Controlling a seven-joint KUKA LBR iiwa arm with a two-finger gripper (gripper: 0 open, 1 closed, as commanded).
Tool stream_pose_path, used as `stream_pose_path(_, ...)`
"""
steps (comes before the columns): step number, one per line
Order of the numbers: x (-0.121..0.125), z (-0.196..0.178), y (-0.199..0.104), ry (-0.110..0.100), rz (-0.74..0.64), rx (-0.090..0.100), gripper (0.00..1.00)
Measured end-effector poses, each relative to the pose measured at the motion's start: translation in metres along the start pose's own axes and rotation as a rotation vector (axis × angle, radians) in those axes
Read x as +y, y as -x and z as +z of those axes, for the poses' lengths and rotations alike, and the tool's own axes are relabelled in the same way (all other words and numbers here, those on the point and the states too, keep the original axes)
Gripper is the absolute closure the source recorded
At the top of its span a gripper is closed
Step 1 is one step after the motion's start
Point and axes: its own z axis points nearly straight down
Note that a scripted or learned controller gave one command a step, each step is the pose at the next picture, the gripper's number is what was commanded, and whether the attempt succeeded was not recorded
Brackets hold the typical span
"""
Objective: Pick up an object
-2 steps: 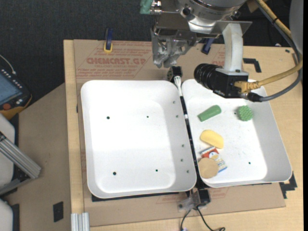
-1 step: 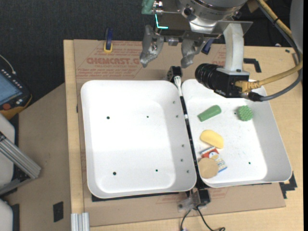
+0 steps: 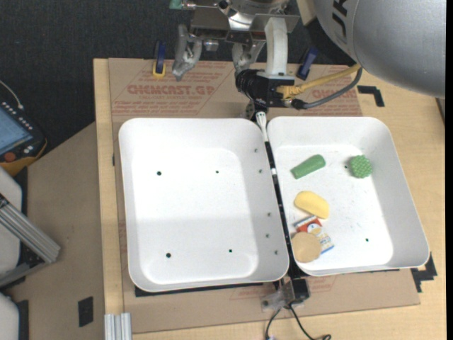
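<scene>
The right bin [image 3: 400, 190] holds several objects: a green oblong block [image 3: 308, 166], a green knobbly ball [image 3: 359, 166], a yellow lump [image 3: 311, 204], a tan round piece [image 3: 306, 247] and a small red, white and blue packet [image 3: 322, 234] partly under it. My gripper [image 3: 216, 54] hangs high beyond the far edge of the bins, over the cardboard, above the left bin's far right corner. Its two fingers [image 3: 185, 57] stand apart with nothing between them. It is well away from every object.
The left bin [image 3: 131, 190] sits beside the right one, their rims meeting along a central ridge [image 3: 272, 183]. Both rest on a cardboard sheet [image 3: 141, 91]. Yellow and black cables [image 3: 318, 91] hang from the wrist near the right bin's far edge.
</scene>
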Motion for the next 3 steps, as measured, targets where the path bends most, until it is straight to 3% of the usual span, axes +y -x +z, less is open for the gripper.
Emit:
stream_pose_path(1,0.062,0.072,-0.001,0.001,0.001,0.001,0.0)
stream_pose_path(2,0.061,0.054,-0.002,0.011,-0.002,0.005,1.0)
stream_pose_path(3,-0.041,0.134,0.006,-0.006,-0.004,0.001,1.0)
